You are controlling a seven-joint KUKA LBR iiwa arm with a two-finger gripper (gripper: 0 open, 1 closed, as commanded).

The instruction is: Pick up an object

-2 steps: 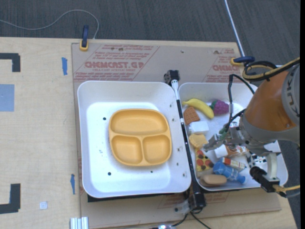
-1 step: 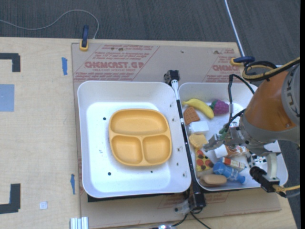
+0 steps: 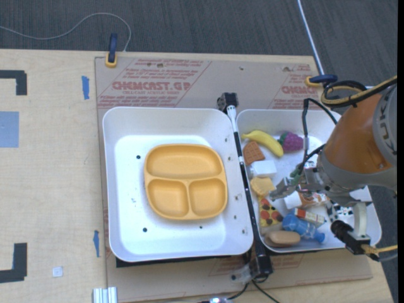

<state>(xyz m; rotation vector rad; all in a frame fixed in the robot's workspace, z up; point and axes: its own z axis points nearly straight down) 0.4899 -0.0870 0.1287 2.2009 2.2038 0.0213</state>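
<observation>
So far: we judge the job is only begun, since we see no toy lifted out of its bin.
Arm: our grey and orange arm [image 3: 353, 144] reaches in from the right and hangs low over the right bin [image 3: 374, 227].
Jaws: our gripper [image 3: 297, 191] sits down among the toys, near the middle of that bin; we cannot tell if the jaws are wide, narrow, or holding something, because the wrist and the clutter hide them.
Toys: they all lie in the right bin. We see a banana [image 3: 265, 141] and a purple bunch of grapes [image 3: 291, 141] at the far end, a white block [image 3: 265, 168] and a yellow piece [image 3: 261, 185] in the middle, and a blue toy [image 3: 302, 225] and a tan bread roll [image 3: 283, 238] at the near end.
Left bin: the left bin [image 3: 120, 188] holds a yellow tray [image 3: 185, 180] with three parts.
Left to do: we think a toy must be gripped and then lifted clear of the bin.
Worry: the toys lie close together, so the jaws may slip or nudge a neighbour.
</observation>
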